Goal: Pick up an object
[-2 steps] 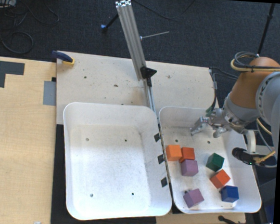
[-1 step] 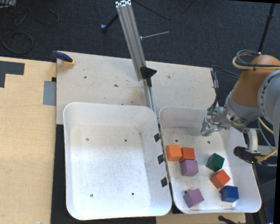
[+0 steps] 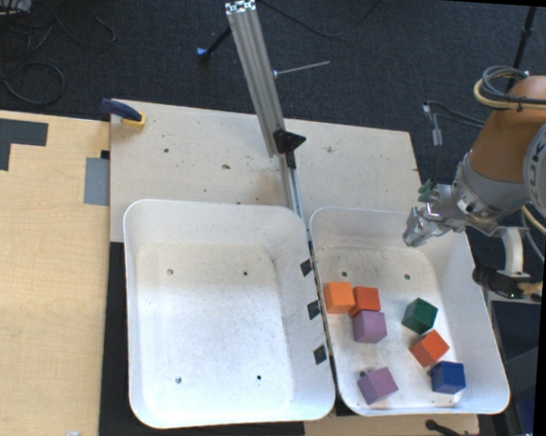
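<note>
Right bin (image 3: 491,314) holds seven small cubes, all in its lower half: orange cube (image 3: 338,297) and red-orange cube (image 3: 367,298) touching side by side, purple cube (image 3: 369,326) just below them and touching; green cube (image 3: 420,315) apart to the right; a second red-orange cube (image 3: 429,347) below it, with the blue cube (image 3: 448,377) just beside that, close to the bin's rim; another purple cube (image 3: 377,384) alone near the front. They look like light, rigid blocks with flat faces, likely easy to pinch across two opposite sides. Best candidates by my reading: green cube or the front purple one, each with free space around. The clustered three leave little room for a finger between them. Gripper (image 3: 419,226) hangs over the bin's upper part, well apart from every cube; cannot tell whether its fingers are apart or together. Left bin (image 3: 157,250) lies alongside.
</note>
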Robot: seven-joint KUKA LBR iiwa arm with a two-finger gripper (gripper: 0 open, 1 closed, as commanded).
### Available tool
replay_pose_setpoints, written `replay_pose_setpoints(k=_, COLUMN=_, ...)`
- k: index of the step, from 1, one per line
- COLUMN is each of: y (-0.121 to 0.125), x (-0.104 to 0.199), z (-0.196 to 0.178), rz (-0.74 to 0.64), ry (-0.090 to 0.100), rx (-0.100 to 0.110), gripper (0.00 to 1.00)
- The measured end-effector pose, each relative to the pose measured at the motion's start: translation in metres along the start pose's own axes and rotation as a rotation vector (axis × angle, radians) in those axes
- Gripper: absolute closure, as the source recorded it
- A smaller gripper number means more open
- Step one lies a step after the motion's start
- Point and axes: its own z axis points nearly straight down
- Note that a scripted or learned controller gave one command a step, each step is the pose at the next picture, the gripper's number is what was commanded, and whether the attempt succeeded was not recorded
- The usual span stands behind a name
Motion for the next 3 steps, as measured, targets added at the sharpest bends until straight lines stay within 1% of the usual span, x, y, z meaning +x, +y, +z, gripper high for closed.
replay_pose_setpoints(k=1, y=0.001, x=-0.002, z=-0.053, rz=0.000, ry=-0.001, rx=-0.001, gripper=1.00)
replay_pose_setpoints(k=2, y=-0.015, x=0.047, z=-0.042, rz=-0.001, ry=0.003, rx=0.009, gripper=1.00)
replay_pose_setpoints(k=3, y=-0.043, x=0.096, z=-0.035, rz=-0.002, ry=0.004, rx=0.010, gripper=1.00)
